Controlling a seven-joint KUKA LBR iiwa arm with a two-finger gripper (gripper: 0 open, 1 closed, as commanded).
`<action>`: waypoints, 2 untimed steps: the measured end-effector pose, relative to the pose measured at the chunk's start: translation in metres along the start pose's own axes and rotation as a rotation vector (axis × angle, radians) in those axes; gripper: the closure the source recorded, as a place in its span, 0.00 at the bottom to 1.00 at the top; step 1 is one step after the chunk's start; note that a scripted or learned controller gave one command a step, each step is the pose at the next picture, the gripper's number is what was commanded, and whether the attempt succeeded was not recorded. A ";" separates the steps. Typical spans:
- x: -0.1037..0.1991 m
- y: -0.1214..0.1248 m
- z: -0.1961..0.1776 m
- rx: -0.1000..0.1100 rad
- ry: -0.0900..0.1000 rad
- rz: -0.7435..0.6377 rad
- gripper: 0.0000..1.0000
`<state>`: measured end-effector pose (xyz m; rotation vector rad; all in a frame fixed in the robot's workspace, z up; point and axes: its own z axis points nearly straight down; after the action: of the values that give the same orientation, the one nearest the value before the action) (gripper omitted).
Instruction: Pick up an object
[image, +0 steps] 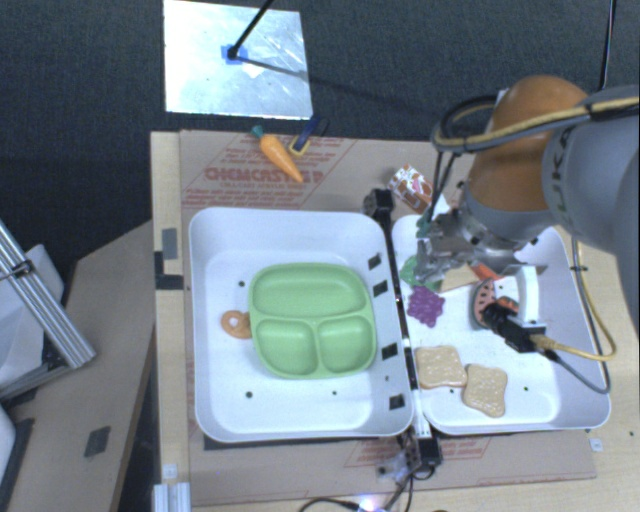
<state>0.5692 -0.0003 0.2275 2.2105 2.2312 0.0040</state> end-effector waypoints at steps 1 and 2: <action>-0.002 0.006 -0.005 0.001 -0.001 0.003 1.00; -0.004 0.011 -0.006 0.000 -0.001 0.004 1.00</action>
<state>0.5799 -0.0043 0.2335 2.2144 2.2262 0.0033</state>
